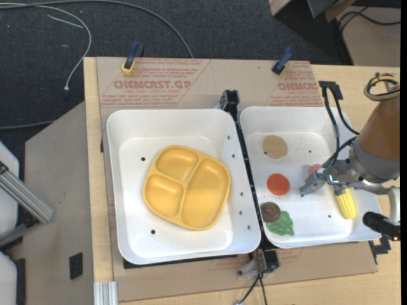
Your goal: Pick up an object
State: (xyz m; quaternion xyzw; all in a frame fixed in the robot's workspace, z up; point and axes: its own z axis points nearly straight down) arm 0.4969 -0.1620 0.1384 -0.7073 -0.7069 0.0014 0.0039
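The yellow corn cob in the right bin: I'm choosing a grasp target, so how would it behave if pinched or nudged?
The yellow corn cob looks like a rounded cylinder lying on its side, so a nudge would probably roll it. Its glossy, toy-like surface suggests light, stiff plastic that might slip. It lies near the right bin wall, beside the tool.

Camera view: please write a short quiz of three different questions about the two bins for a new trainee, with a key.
1. True or false: the yellow divided plate lies in the left bin.
2. Which item lies nearest the tool? A) tan disc B) pink item C) green item
3. Fill in: the corn cob lies in the ____ bin.

Key: 1 true. 2 B. 3 right; the cob lies just below the tool, near the orange-red disc.
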